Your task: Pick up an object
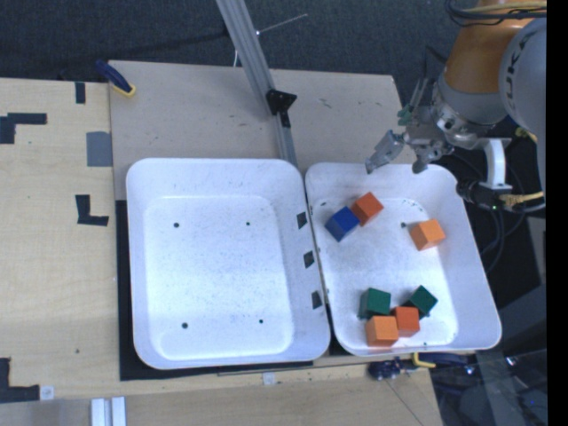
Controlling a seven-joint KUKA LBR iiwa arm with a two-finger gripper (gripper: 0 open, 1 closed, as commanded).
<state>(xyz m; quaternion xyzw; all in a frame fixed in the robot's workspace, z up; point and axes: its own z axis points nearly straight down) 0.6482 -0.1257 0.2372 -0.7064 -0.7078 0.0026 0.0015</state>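
We find the candidate objects lying loose in the right bin (470,264), all below the gripper (399,158) as the view runs. Nearest to it is an orange cube (367,208) touching a blue cube (342,224), just beneath and slightly left of the fingertips. A second orange cube (427,233) sits alone beneath and a little right of the pincer. Farthest from it, near the bin's front wall, is a cluster: two green cubes (375,302) (423,300) and two orange blocks (382,329) (407,319), packed close together.

The pincer hangs over the bin's far rim with its two fingers spread apart and nothing between them. We judge the step in hand to be the approach (no grasp has been made). The next move calls for descent onto one cube; the lone orange one looks the cleanest target, since touching neighbours could foul a finger.

The left bin (213,264), well away to the pincer's left, holds no cubes that we can see.
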